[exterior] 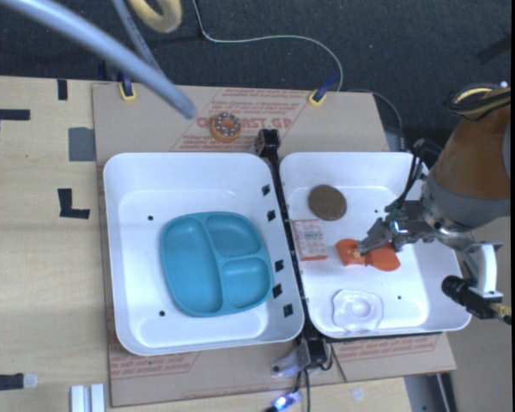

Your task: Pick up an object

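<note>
In the right bin [412, 312] lie an orange-red object [367, 256], a brown round disc [327, 202], a clear white lid-like piece [357, 308] and a small printed card [309, 237]. My gripper [384, 237] hangs low over the right bin, its fingertips right at the upper right edge of the orange-red object. The fingers look slightly apart, but they are dark and small against the object. Whether they touch or hold it I cannot tell. The grey arm with its orange band [476, 148] comes in from the right.
The left bin [129, 230] holds a blue divided plate [215, 261]. A sprinkled doughnut [226, 126] lies on the cardboard behind the bins. A black divider [279, 221] runs between the bins. A grey pole [94, 33] crosses the upper left.
</note>
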Tool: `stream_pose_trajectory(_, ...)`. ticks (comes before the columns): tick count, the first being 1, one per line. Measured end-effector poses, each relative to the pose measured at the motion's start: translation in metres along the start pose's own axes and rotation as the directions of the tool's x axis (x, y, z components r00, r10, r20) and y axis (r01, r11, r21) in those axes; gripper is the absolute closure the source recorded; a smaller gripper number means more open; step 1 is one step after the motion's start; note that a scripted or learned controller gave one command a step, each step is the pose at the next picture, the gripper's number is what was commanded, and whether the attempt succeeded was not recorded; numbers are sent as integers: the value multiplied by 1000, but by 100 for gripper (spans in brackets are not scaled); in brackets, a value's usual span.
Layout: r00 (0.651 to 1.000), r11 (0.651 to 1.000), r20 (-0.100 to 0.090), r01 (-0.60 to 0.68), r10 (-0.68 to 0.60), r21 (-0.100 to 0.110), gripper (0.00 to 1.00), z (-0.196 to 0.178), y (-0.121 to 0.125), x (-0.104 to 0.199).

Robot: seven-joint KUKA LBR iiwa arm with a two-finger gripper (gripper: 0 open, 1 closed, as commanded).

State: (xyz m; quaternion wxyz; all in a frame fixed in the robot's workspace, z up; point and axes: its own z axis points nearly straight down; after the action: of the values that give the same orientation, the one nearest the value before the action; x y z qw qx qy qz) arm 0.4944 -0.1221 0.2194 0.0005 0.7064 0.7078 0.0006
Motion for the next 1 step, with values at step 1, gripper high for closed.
stream_pose_trajectory(1,1000,1000,-2,6,-6,3,100,0,17,61)
